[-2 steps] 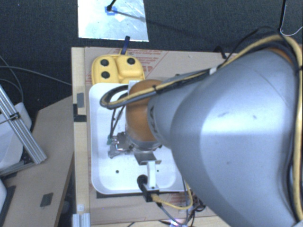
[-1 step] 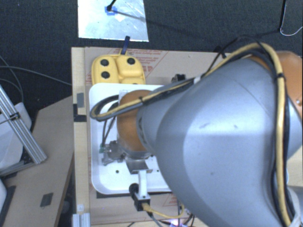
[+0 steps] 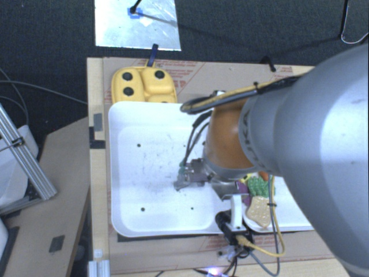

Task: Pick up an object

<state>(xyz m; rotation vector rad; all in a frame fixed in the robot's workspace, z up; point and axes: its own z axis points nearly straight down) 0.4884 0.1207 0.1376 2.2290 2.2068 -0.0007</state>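
My gripper (image 3: 185, 179) hangs low over the right part of the left white bin (image 3: 130, 154), below the orange band of the wrist (image 3: 228, 137). Nothing shows at its tip. A green object (image 3: 257, 185) and a tan, rounded object (image 3: 259, 211) lie in the right bin, just beside the wrist. The grey arm hides most of that bin.
A yellow plastic piece (image 3: 144, 85) with dark holes sits on the cardboard behind the left bin. Cables (image 3: 253, 248) hang from the wrist over the front rim. A shiny sheet (image 3: 138, 16) lies on the dark floor beyond. An aluminium frame (image 3: 26, 160) stands at the left.
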